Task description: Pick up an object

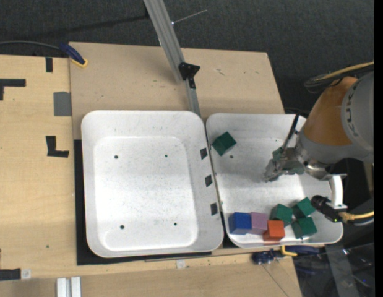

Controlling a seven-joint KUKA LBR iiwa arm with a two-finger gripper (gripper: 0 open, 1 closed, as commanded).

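My gripper [275,169] hangs low over the middle of the right bin [253,129], reaching in from the right. Nothing shows between its fingers. A lone green block [224,143] lies up and to the left of it, near the bin's far left side. Along the bin's near edge sits a cluster: a blue block [240,222], a lilac block [259,221], an orange block [275,229] and three green blocks [282,213], [304,207], [304,227].
The left bin [145,181] adjoins the right one. A slanted metal bar [169,36] with a black clamp runs from the top down to where the bins meet. The arm's orange band [330,116] sits above the bin's right rim.
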